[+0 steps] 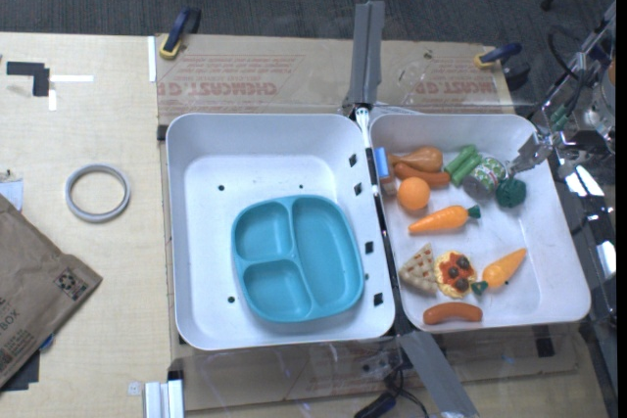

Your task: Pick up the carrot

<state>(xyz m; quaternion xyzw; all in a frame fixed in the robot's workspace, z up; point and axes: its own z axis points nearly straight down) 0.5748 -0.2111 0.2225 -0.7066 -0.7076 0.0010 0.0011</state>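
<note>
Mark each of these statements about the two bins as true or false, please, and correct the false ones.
1. The blue plate lies in the left bin. True.
2. The carrot lies on the blue plate. False: it lies in the right bin, below the orange.
3. The gripper is near the broccoli. True.
4. The sausage lies at the far edge of the right bin. False: it lies at the near edge, below the pizza slice.

Two bins side by side on tabletop point(88, 122). Divided tray point(296, 257) set in left bin point(196, 152). Right bin point(549, 240): carrot point(443, 219) at ctr, ball point(413, 194) just behind-left, pizza slice point(440, 270) in front, sausage point(453, 313) nearest front edge. Tape ring point(98, 192) left of bins.
</note>
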